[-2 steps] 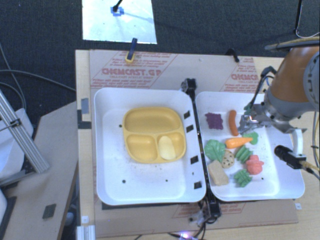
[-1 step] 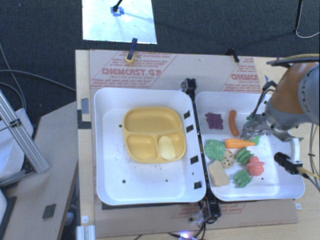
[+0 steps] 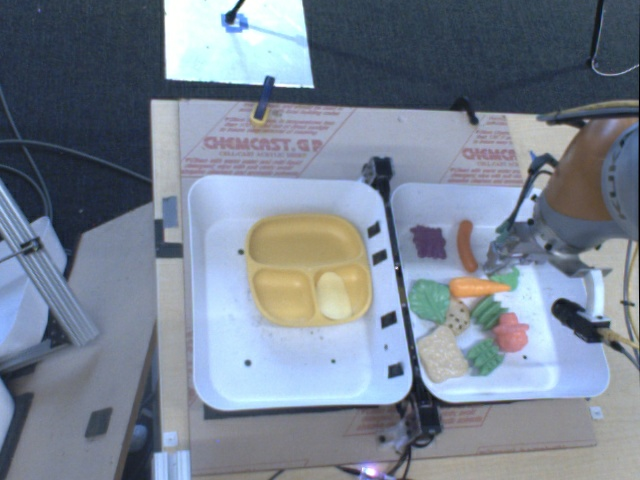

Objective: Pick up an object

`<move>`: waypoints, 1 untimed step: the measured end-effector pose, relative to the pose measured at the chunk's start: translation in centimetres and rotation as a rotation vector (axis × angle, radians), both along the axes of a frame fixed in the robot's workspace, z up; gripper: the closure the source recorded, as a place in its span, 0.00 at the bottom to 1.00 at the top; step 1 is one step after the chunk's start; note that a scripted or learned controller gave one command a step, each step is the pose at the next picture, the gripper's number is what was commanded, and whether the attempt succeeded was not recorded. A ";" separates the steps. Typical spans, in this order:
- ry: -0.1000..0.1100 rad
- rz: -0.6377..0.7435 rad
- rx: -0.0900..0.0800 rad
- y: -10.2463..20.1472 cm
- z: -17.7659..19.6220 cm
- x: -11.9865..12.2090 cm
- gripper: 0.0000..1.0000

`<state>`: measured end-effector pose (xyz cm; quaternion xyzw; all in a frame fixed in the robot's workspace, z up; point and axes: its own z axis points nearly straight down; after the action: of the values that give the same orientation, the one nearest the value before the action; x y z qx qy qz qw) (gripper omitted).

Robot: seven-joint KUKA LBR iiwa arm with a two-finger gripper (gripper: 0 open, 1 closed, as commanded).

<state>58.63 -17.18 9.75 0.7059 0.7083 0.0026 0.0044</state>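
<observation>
Your claw (image 3: 503, 260) hangs low over the right bin (image 3: 575, 368), near its middle, just above the stem end of a carrot (image 3: 478, 288). You cannot tell from this angle whether it is released or clenched, and nothing shows clearly in its grasp.

The carrot lies flat, its green tip under the claw. Close around it sit other toy foods: a sausage (image 3: 467, 244) upright just to the left, purple grapes (image 3: 428, 241) further left, a green leaf (image 3: 430, 300) touching the carrot's pointed end, a cracker (image 3: 458, 315), a green pod (image 3: 489, 312), a strawberry (image 3: 511, 333), a bread slice (image 3: 442, 354) and a small green piece (image 3: 485, 357). They crowd together, leaving little room beside the carrot.

The arm (image 3: 598, 183) comes in from the right, its orange band above the grey wrist, bent downward into the bin.

In the left bin (image 3: 215, 368) rests a yellow tray (image 3: 300, 238) with a pale oval (image 3: 335, 296) in its lower right compartment.

The board (image 3: 290, 143) behind the bins reads "CHEMCAST GP" in red.
</observation>
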 end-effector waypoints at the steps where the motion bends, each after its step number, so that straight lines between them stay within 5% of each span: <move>1: 0.008 -0.005 0.002 -0.8 5.5 -4.8 1.00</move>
<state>53.81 -17.96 15.20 0.7075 0.7067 0.0003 0.0006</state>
